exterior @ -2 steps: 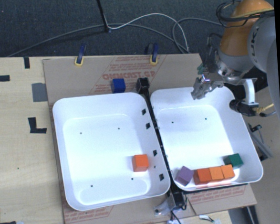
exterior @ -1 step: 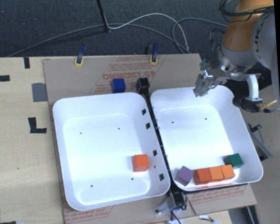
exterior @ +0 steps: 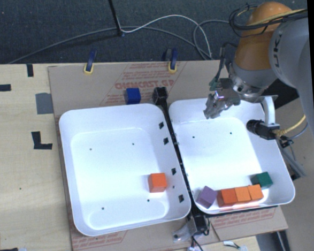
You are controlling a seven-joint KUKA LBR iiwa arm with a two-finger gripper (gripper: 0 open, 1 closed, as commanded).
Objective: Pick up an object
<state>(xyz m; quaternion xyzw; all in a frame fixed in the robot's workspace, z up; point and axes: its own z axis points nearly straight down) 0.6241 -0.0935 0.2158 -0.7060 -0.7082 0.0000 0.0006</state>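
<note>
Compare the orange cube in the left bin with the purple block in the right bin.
The orange cube is orange and stands alone in the left bin; the purple block is purple and lies in the right bin, beside a row of orange blocks. Both are small blocks near their bins' front edges.

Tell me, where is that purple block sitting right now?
The purple block lies in the right bin, at its near-left corner, just left of a row of orange blocks.
</note>
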